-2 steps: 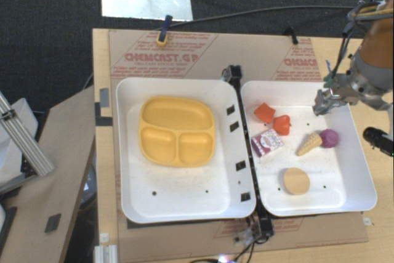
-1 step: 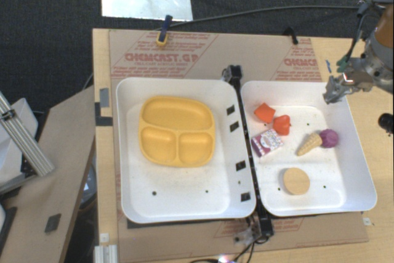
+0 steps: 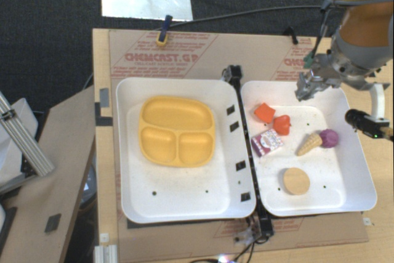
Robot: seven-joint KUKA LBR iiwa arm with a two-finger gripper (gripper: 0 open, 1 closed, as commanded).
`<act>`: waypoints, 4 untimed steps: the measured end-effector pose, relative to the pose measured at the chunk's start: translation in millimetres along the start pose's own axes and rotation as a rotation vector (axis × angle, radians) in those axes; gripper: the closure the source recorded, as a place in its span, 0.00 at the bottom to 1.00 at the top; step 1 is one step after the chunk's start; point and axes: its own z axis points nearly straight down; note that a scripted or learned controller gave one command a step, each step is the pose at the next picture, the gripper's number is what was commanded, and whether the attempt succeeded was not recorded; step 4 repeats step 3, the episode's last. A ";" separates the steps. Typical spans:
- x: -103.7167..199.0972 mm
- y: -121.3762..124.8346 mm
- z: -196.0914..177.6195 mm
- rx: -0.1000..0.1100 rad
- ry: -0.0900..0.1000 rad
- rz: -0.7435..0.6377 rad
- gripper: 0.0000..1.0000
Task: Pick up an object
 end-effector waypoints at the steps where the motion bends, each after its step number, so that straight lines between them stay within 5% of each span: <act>1: 56.4 5.4 3.8 0.001 0.001 0.000 1.00; 3: 154.2 17.6 41.5 0.002 0.000 0.001 1.00; 4: 154.2 17.6 41.5 0.002 0.000 0.001 1.00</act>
